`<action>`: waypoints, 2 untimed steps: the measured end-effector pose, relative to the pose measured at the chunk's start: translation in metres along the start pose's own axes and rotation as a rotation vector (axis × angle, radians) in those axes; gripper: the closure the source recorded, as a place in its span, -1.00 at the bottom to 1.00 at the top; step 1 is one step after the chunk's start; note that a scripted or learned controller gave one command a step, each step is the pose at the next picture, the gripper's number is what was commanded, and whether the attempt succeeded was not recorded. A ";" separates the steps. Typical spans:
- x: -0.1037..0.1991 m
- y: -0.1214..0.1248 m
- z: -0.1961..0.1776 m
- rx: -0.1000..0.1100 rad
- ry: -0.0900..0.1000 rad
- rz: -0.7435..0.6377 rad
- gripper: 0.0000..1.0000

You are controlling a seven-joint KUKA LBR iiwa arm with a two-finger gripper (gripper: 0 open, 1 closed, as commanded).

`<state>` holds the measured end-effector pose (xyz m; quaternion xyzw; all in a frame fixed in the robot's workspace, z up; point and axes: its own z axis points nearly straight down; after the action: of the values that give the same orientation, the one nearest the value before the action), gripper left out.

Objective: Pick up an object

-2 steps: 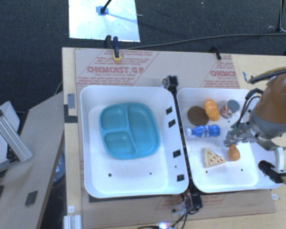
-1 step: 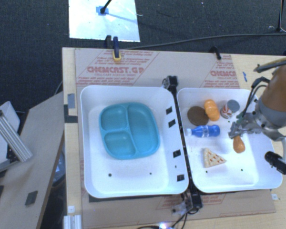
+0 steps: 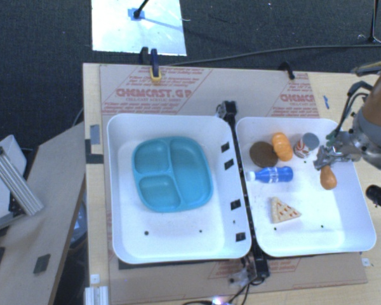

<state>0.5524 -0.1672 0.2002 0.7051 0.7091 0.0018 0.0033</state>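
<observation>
**Q:** Count first. What lies on the bench?

**A:** Two shallow white plastic bins, side by side. The left white bin (image 3: 124, 170) has one item: a teal plastic plate with three compartments (image 3: 172, 173), smooth, rounded corners. The right white bin (image 3: 355, 230) has six: one flat dark brown round disc (image 3: 263, 154), one glossy orange oblong piece (image 3: 281, 146) touching the disc's right edge, one small grey round-topped can with a red-and-white side (image 3: 306, 145) right of that, one blue and white plastic bottle lying on its side (image 3: 270, 175) just below the disc, one tan wedge shaped like a pizza slice, speckled (image 3: 283, 211), further below the disc, and one small orange-brown egg-shaped piece (image 3: 329, 178), right of the disc, past the bottle.

**Q:** And your gripper?

**A:** My grey metal two-finger gripper (image 3: 324, 159) hangs over the right bin, well right of the brown disc, between the can and the egg-shaped piece. Its tip is just above that piece, at its upper end. Whether it touches, I cannot tell. How wide it stands, I cannot tell either; the view is too small and cluttered there. Nothing shows lifted.

**Q:** Surfaces?

**A:** Bin floors matt white with a few dark dots. The tan board (image 3: 197, 91) under the bins carries red print.
</observation>
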 end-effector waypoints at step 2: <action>0.054 0.010 -0.010 0.006 0.004 -0.005 1.00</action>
<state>0.5625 -0.1131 0.2099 0.7035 0.7107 0.0012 -0.0002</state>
